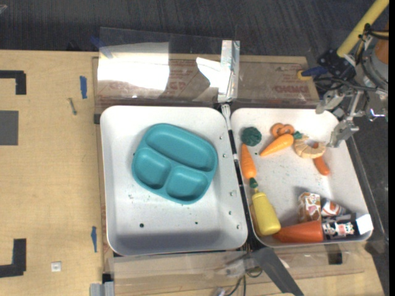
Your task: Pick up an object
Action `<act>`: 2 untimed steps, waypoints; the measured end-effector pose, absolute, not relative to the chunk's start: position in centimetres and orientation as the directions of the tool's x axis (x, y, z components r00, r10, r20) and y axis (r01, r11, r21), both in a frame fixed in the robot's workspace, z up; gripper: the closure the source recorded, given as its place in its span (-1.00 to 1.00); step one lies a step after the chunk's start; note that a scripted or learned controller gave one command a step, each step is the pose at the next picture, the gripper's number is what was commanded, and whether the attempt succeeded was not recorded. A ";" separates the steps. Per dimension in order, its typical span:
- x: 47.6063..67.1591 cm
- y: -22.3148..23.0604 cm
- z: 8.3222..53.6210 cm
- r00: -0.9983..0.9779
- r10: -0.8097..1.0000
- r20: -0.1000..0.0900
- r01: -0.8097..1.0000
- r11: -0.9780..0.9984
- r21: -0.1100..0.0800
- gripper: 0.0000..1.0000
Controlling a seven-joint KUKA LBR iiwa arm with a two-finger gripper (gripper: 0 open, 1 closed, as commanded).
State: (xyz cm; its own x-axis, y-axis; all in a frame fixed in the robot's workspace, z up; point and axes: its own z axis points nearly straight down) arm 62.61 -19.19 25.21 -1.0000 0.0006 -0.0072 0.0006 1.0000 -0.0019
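Hand at right bin's far-right rim | grip unreadable | carrot well left of it

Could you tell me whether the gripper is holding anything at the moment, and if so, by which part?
Nothing is held: the gripper hangs above the right bin's far right corner with nothing between its fingers.

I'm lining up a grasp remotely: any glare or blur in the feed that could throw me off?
Camera view: strong glare on the clear sheet behind the left bin; the bins' contents are evenly lit and sharp, with the yellow bottle and carrot crisp; the pincer at the right bin's far corner looks slightly soft.
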 end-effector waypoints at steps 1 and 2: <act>64.3 -19.9 10.0 -0.999 0.035 -0.012 0.035 0.999 -0.002 -1.00; 64.4 -14.5 8.8 -0.997 0.076 -0.007 0.076 0.997 0.002 -1.00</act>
